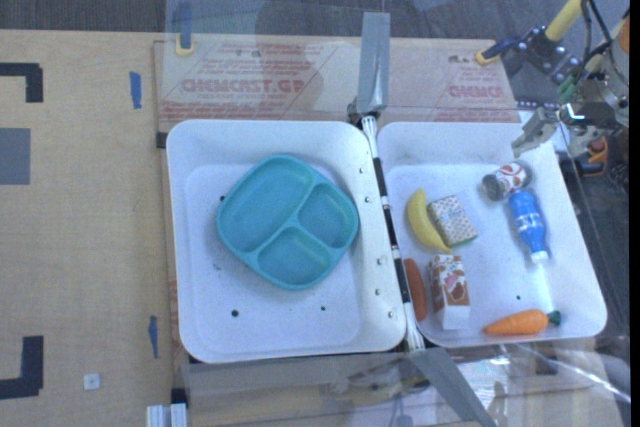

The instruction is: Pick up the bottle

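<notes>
The bottle [526, 221] is blue with a white cap and lies on its side in the right bin [585, 310], near that bin's right wall, cap pointing toward the front. My gripper [534, 129] hangs over the bin's back right corner, above and behind the bottle. It is open, with nothing between its fingers. A small red and white can [506, 180] lies between the gripper and the bottle, almost touching the bottle's base.
The right bin also holds a banana [421, 220], a small snack box [452, 219], a juice carton [450, 291], a sausage [415, 287] and a carrot [518, 322]. A teal divided plate [288, 221] sits in the left bin [195, 305].
</notes>
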Robot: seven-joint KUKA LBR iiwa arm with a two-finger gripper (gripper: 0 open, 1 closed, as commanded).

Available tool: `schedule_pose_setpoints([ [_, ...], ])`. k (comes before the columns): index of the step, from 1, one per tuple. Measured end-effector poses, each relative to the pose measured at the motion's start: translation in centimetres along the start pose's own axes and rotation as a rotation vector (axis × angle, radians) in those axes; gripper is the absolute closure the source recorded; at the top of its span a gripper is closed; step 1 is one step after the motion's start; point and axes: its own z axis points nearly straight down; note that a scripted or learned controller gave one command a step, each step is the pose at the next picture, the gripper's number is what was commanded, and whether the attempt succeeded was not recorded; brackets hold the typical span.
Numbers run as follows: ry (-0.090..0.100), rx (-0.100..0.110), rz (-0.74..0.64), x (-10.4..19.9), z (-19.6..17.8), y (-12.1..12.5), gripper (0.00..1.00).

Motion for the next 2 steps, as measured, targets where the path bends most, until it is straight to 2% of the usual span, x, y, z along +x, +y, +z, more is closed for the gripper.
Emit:
schedule_pose_setpoints([
  [1,0.000,0.000,0.115,-2.3,11.7,-2.2,0.00],
  [2,0.006,-0.004,0.113,-1.9,16.5,-1.4,0.00],
])
